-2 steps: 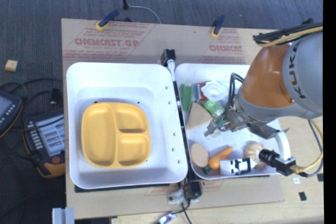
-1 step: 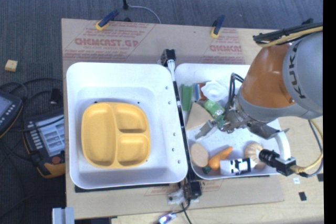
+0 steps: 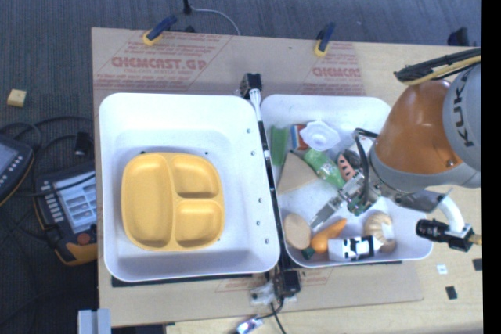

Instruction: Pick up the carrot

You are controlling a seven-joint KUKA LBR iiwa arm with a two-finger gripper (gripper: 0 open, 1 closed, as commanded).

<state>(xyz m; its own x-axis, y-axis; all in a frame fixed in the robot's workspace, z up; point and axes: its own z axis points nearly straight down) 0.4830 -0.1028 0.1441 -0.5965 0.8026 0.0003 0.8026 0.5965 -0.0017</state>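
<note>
While the hand (image 3: 338,203) hangs low over the right bin (image 3: 407,250), the carrot (image 3: 327,233) lies just past its fingertips, on the side away from the wrist and a little toward the bin's near wall. Its long axis runs at a slant, thick end up toward the hand and narrow orange tip pointing down and away, roughly in line with the fingers' own reach. That lineup is the hinge of the move: as I judge it, fingers closing along the carrot's length would slide off, so the wrist would want a turn to bring them across it.

The two thin metal fingers (image 3: 325,213) look parted, with nothing between them; the carrot sits beyond them, close by but apart as far as I can tell.

Clutter crowds the target. A round tan piece (image 3: 297,231) touches or nearly touches the carrot on the far side from the hand, a white bottle (image 3: 356,248) lies just beneath it against the near wall, and a pale knobbly thing (image 3: 379,227) sits under the wrist. A green packet (image 3: 322,165) lies above the fingers
</note>
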